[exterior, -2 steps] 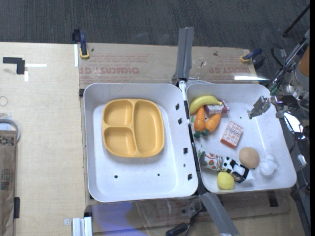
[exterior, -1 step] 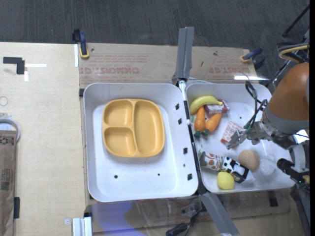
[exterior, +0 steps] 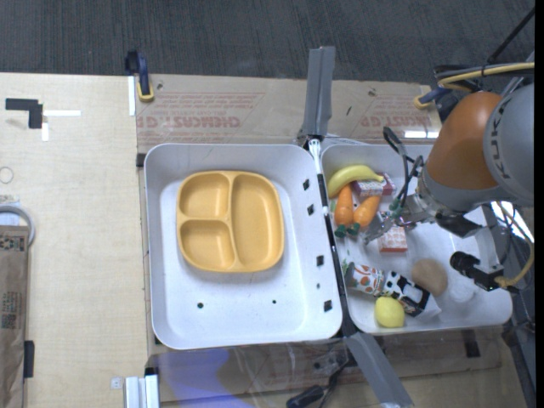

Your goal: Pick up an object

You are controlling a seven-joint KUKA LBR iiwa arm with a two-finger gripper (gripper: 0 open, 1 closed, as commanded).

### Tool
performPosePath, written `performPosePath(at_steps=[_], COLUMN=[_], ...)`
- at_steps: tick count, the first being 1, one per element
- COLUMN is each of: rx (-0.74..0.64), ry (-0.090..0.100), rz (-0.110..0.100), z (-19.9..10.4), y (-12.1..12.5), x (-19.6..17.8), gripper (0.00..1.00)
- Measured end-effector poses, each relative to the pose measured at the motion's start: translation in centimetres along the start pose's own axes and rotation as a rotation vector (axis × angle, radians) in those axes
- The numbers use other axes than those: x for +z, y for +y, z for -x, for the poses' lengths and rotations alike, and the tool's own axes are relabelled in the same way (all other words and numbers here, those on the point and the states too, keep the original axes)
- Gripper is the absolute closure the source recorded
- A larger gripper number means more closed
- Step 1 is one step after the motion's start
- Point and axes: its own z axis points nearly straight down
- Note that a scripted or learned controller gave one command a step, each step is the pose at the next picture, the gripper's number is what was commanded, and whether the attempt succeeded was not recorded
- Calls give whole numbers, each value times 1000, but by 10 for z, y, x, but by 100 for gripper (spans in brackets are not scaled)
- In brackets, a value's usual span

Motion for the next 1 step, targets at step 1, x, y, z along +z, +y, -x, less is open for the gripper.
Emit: performPosePath(at_steps=[1], rx=[5], ry=[0], rz=[-3], z=[2], y=[-1], x=[-8], gripper=[100])
